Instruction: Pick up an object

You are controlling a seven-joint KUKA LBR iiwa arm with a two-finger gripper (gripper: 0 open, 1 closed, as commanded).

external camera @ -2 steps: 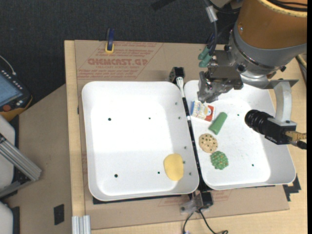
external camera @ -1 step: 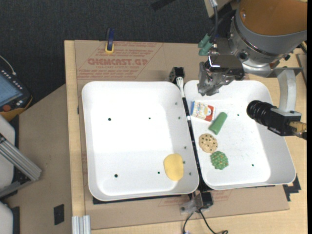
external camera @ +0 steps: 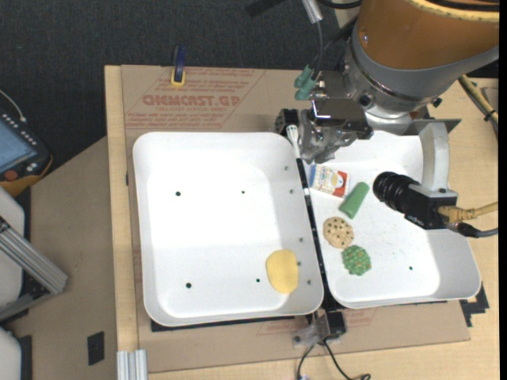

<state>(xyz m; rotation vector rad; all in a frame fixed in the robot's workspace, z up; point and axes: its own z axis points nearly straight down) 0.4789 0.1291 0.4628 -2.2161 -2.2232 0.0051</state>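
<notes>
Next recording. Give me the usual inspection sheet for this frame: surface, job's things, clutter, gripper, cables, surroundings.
Surface: two white bins side by side, left bin, right bin, on a cardboard sheet.
Job's things: yellow oval piece in the left bin near its front right corner; in the right bin, a small carton, green cylinder, cookie, green bumpy piece.
Clutter: blue clip on the cardboard's far edge.
Gripper: gripper low over the right bin's far left corner, just behind the carton; nothing seen in it.
Cables: black cable at the front edge.
Surroundings: dark floor.
</notes>
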